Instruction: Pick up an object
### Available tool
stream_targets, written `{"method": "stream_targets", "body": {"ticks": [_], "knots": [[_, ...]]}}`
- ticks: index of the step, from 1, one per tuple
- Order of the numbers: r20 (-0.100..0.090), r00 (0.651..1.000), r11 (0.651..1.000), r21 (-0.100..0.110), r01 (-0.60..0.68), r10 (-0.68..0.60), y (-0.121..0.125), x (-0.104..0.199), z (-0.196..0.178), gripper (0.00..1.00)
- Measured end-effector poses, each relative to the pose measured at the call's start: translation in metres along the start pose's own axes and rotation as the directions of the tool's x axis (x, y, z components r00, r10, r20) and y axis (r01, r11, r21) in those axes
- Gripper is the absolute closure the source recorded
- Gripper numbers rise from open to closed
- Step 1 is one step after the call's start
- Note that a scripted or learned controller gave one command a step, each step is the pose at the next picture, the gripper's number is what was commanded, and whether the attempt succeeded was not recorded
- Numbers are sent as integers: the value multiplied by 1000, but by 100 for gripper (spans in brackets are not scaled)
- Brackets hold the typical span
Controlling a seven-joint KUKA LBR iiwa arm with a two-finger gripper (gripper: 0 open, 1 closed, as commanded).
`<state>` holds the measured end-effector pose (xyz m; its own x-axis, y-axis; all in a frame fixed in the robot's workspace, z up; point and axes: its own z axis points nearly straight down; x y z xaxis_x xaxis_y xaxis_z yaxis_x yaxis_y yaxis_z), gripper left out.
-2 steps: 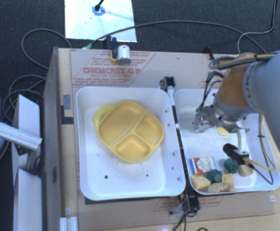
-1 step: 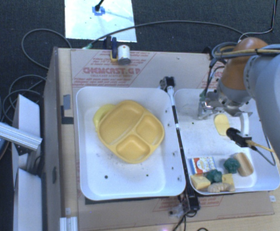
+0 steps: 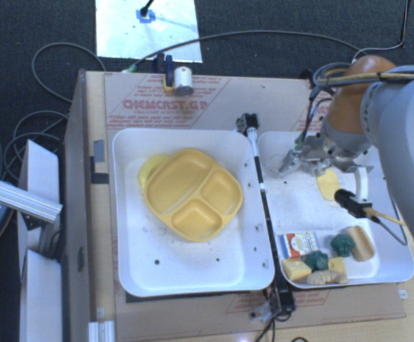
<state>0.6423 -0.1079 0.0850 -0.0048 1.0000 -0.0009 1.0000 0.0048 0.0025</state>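
Tool (image 3: pixel 301 162) is low over the far end of the right bin (image 3: pixel 299 209), near the divide between the two bins, with the arm (image 3: pixel 399 120) reaching in from the right. From this slant I cannot tell whether it is apart or together, and I see nothing gripped in it.

The closest thing to it is a flat yellow slice (image 3: pixel 328 185), just beside it on the bin floor toward the right. The other pieces are crowded into the near end of that bin, well apart from the tool:
- a small printed card (image 3: pixel 297 243)
- a green broccoli (image 3: pixel 343 244)
- a brown bun (image 3: pixel 363 242) touching the broccoli
- a yellow block (image 3: pixel 297 269)
- a pale biscuit (image 3: pixel 319 278)

The left bin (image 3: pixel 142 266) holds a yellow plate (image 3: pixel 192 194) with three compartments, lying tilted over another yellow piece (image 3: pixel 146 169). Both bins rest on the surface (image 3: pixel 157 105).
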Motion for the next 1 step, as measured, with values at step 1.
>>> {"method": "stream_targets", "body": {"ticks": [1], "knots": [[0, 1000, 1000, -5, 1, -1, 28, 11, -124, 0]]}}
